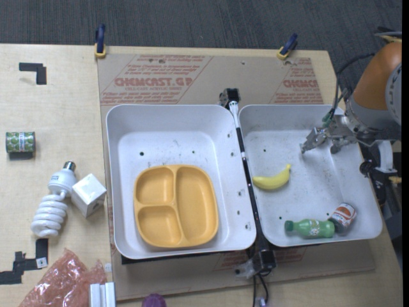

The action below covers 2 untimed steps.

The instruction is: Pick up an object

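Camera view, from above at a slant. Two shallow white bins side by side on a brown sheet [160, 75] printed with red "CHEMCAST" lettering, pinned at the far edge by two blue-and-yellow clamps [100, 40].

In the left bin [115, 171]: a yellow divided plate [176, 205] with three compartments, lying flat in the near half.

In the right bin [358, 171]: a banana [273, 179] near the left wall, curved, its tip toward the far right. Along the near wall, a green bottle [310, 228] on its side. Touching or just beside its right end, a small red-and-white container [344, 216], too small to name more closely.

Reaching in from the right, the grey arm with its orange band, cut off by the frame edge. Gripper [316, 144] low over the far part of the right bin, pointing left, well apart from the banana and from the bottle. Too small and tangled with cables to tell whether released or clenched.

On the bench left of the bins: a spiral light bulb [51, 206] lying down, a white cube [88, 194] just beside it, and a small green can [20, 143] farther back. At the near edge, a pink mesh bag [61, 280], cut off by the frame, and a purple scrap [153, 300], barely visible.
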### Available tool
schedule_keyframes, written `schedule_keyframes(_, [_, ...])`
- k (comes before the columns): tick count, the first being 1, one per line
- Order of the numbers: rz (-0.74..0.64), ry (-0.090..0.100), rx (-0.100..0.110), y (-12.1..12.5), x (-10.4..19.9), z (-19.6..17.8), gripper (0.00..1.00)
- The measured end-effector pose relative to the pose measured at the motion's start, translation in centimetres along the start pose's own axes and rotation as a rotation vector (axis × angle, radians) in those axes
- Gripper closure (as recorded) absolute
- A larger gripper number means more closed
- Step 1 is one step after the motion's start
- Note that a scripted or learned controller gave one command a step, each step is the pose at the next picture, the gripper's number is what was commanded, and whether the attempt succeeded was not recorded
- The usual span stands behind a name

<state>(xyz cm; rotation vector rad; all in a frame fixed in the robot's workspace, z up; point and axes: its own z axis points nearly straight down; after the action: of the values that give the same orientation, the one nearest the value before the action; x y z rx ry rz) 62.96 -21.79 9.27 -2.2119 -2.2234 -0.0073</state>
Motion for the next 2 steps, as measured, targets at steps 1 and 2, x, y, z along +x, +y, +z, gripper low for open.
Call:
schedule_keyframes(1, [0.006,-0.007,-0.001,-8.6,1.8,0.1,0.0])
schedule_keyframes(2, [0.006,-0.007,0.0,-14.8,9.0,0.1,0.0])
